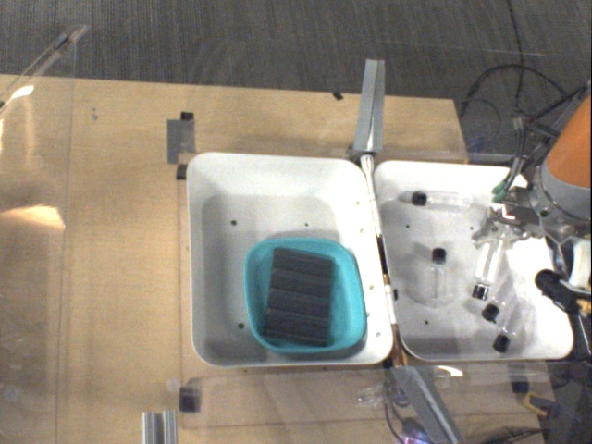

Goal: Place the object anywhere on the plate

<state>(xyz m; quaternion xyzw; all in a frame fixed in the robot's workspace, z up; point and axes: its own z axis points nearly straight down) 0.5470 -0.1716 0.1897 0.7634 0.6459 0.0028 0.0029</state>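
a wooden bench (pixel 111 276) is seen from above, and two shallow white bins are set on it side by side. the left bin (pixel 213 202) is occupied in its near half by a teal plate (pixel 348 289) of squarish outline, and a dark ribbed block (pixel 299 296) is laid flat on that plate, its long axis running from the near edge toward the far edge with a slight lean to the right.

the right bin (pixel 407 331) is found to contain several clear vials with black caps. one vial (pixel 483 268) is laid near the bin's middle right, its long axis running nearly near-to-far, the black cap pointed toward the near edge and the open body toward the arm. a second vial (pixel 435 272) is stood just left of it, cap toward the far side. a third vial (pixel 444 199) is laid along the far wall, its long axis left-to-right, cap pointed left. further capped vials (pixel 499 326) are grouped at the near right corner.

the arm (pixel 569 155) is entered from the right, its orange band visible above the bin's right edge. the gripper (pixel 504 218) is positioned over the far end of the middle-right vial; whether it is released or clenched cannot be told, and no vial is seen held.
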